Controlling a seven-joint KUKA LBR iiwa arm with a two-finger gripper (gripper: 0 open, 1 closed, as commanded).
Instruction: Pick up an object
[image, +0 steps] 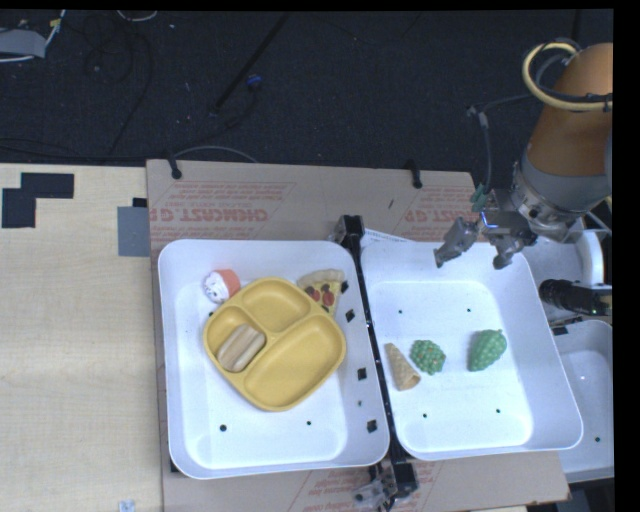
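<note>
Two-finger gripper (479, 248) spread wide, holding nothing, above the right white bin's (560, 400) far edge. Bumpy green toy (487, 349) lies mid-bin, open floor around it. Cardboard underlay (250, 205) lettering unreadable.

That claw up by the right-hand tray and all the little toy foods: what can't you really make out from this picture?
- Claw: small and blurred in the camera view; its pose over the right bin is unclear.
- Pizza slice: partly behind the yellow plate.
- Red-and-white toy: too small to identify.
- Arm: cut off by the top edge.
</note>
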